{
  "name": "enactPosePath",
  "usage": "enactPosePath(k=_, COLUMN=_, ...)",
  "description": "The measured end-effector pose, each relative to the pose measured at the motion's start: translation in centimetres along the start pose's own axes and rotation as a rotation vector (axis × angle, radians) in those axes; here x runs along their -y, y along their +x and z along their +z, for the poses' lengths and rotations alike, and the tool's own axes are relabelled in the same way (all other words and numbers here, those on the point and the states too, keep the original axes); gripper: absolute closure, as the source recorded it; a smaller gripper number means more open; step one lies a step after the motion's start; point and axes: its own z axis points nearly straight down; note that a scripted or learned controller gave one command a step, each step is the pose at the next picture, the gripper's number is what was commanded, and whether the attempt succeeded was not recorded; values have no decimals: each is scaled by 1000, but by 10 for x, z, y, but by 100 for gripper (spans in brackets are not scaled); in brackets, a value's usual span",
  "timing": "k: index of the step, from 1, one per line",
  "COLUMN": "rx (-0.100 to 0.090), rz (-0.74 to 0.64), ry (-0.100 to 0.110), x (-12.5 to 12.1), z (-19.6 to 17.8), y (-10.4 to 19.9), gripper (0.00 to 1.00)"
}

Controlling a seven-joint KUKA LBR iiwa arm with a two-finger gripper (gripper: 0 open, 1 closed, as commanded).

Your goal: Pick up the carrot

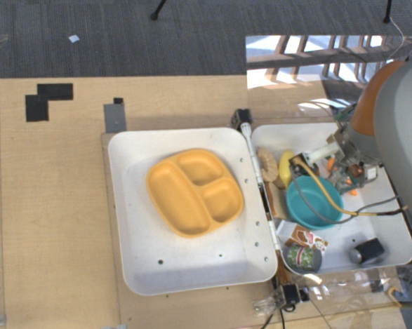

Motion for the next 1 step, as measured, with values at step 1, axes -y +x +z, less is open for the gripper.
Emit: enactPosePath(k=1, rx=-6, rz=0, ry=7, x=64, z=-92, y=75, gripper=100)
